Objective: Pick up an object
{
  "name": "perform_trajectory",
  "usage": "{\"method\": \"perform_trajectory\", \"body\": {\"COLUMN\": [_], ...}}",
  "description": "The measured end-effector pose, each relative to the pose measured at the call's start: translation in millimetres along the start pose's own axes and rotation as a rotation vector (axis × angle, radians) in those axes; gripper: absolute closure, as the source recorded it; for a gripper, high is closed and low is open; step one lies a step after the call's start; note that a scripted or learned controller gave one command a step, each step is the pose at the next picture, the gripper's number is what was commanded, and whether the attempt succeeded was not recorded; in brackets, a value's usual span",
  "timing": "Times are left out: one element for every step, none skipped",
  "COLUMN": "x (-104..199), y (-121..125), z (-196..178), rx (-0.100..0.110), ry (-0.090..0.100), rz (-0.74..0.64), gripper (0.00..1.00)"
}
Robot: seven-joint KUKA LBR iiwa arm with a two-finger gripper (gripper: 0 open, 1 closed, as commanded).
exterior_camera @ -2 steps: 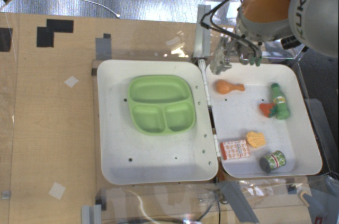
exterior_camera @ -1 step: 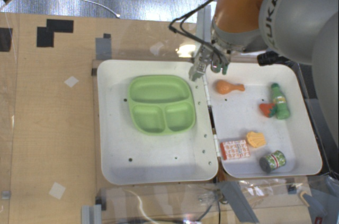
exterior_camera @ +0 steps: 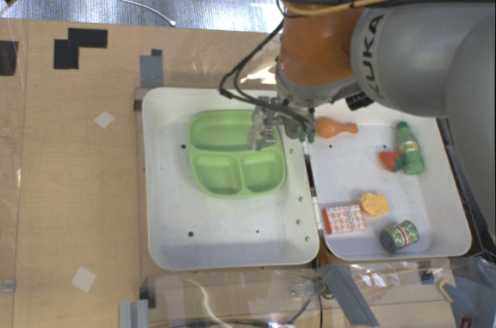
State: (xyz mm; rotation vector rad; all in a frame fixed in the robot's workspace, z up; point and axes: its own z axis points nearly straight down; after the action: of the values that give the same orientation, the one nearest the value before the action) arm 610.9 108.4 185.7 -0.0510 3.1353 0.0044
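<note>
The arm reaches in from the right, and its gripper [exterior_camera: 267,134] hangs over the left bin [exterior_camera: 167,187], above the right rim of the green tray [exterior_camera: 232,156]. The tray has three compartments and lies near the middle of that bin; nothing is seen in its compartments. Whether the jaws are released or clenched cannot be told from this angle, and nothing is seen between them. The candidate objects lie in the right bin [exterior_camera: 453,229], all to the right of the tray: an orange drumstick [exterior_camera: 338,128] nearest the tray at the bin's far edge, a green bottle [exterior_camera: 408,148] further right with a red piece [exterior_camera: 390,160] touching it, a yellow piece [exterior_camera: 374,204] beside a red-and-white box [exterior_camera: 344,219], and a can [exterior_camera: 398,236] near the front edge. Task status, as judged: no object is lifted, so the pick is not yet done. Remaining steps are a descent onto one object, most likely the tray rim beneath the gripper, closure, and a lift clear of the bin.
</note>
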Motion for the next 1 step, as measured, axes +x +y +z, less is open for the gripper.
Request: {"method": "perform_trajectory", "body": {"x": [9.1], "y": [78.9], "z": [2.8], "rx": [-0.002], "ry": [-0.002], "rz": [0.162], "gripper": [1.0]}}
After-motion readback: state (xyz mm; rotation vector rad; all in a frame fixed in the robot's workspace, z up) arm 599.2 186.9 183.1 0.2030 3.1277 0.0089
